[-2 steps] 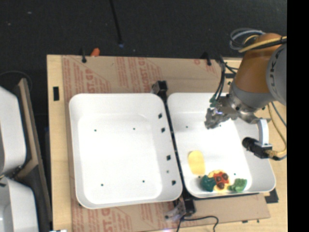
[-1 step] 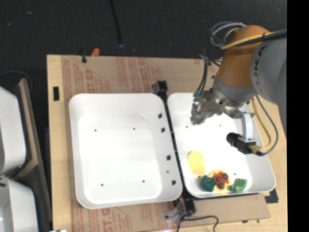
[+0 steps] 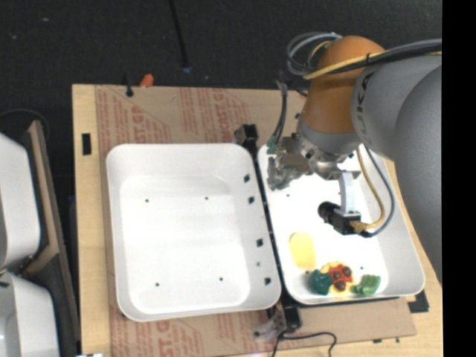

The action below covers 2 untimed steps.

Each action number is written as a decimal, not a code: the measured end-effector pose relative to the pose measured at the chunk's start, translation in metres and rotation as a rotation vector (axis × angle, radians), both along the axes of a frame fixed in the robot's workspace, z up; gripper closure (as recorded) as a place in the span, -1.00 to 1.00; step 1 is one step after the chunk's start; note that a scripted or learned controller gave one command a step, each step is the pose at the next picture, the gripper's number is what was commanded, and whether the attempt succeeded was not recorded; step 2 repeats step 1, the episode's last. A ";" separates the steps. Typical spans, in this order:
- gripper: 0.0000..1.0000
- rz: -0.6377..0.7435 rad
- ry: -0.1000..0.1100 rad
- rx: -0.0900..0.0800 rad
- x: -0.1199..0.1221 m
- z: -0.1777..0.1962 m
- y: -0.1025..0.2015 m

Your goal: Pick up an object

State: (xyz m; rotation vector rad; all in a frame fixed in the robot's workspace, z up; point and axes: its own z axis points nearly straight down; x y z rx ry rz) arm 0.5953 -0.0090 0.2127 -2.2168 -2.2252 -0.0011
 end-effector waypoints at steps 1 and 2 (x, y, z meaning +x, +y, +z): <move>1.00 0.001 -0.001 0.001 0.005 0.007 0.061; 1.00 0.001 -0.001 0.001 0.005 0.007 0.061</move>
